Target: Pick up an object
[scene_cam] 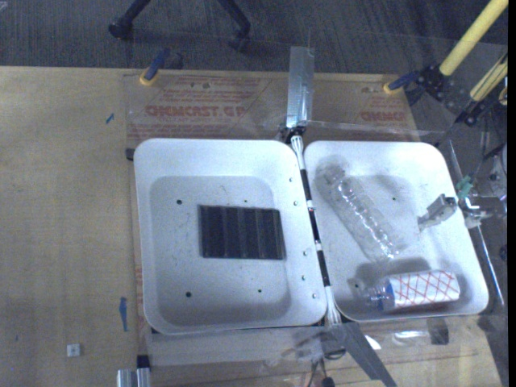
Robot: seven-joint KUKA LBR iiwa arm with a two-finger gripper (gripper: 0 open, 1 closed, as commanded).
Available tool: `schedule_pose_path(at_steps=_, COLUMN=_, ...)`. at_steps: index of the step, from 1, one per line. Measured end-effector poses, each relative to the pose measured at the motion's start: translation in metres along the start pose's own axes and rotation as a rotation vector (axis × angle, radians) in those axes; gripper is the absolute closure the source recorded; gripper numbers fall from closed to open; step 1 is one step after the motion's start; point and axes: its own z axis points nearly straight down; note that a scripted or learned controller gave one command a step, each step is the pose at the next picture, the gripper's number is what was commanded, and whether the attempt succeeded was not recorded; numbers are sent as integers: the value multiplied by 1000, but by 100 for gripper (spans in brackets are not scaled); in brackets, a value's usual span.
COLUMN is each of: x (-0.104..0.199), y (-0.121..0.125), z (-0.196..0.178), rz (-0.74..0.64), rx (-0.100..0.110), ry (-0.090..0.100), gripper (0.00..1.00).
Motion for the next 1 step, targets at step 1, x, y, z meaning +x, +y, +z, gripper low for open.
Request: schedule_pose_path(at_steps=1, x=35, y=14, z=108, rz=10, rx=-3, ry=-2, gripper=0)
